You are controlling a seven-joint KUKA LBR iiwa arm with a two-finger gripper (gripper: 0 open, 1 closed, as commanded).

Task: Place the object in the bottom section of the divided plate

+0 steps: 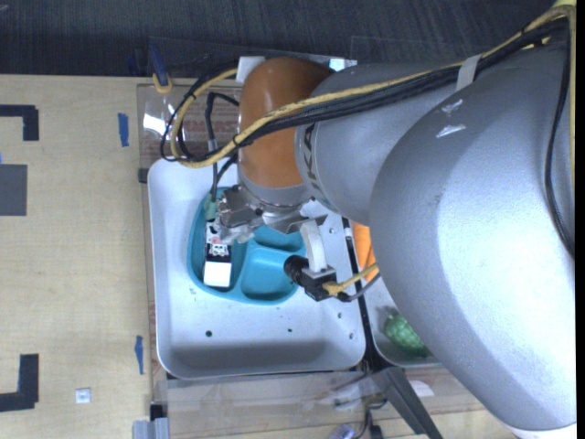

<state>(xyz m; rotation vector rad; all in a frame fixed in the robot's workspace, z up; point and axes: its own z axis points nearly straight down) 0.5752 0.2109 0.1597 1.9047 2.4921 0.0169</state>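
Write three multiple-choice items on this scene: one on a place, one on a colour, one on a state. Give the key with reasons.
1. Where is the divided plate?
A. In the left bin
B. On the floor
C. On the wooden bench outside the bins

2. What colour is the plate?
A. Red
B. Blue
C. Black

3. Where does the gripper stand?
A. Over the plate
B. Far above the dark floor
C. Over the right bin

Key: 1 A, the plate lies inside the left bin. 2 B, its rim and sections are bright blue. 3 A, the gripper hangs over the plate's left part, by a white block.

No legible text anywhere.
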